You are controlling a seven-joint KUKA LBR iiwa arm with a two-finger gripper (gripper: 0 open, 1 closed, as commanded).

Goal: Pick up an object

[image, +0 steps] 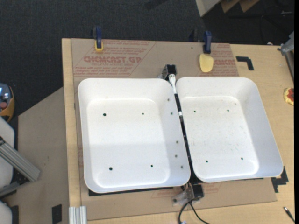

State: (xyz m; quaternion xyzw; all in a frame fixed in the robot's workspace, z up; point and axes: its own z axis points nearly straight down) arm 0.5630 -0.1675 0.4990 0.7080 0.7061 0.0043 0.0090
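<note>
Two white bins, the left bin (126, 134) and the right bin (224, 127), each dotted with a few small dark spots, are set on a tan board (154, 55) printed with faded red lettering, where two blue clamps (97, 33) and a pale yellow piece (206, 62) are seen at the upper edge.

Two white bins (88, 139); yellow piece (206, 62)

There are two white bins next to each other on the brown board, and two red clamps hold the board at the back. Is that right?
Almost. The two bins, left bin and right bin, do sit side by side on the brown board. But the clamps at the back, left clamp and right clamp, are blue, not red. The camera view shows this.
</note>
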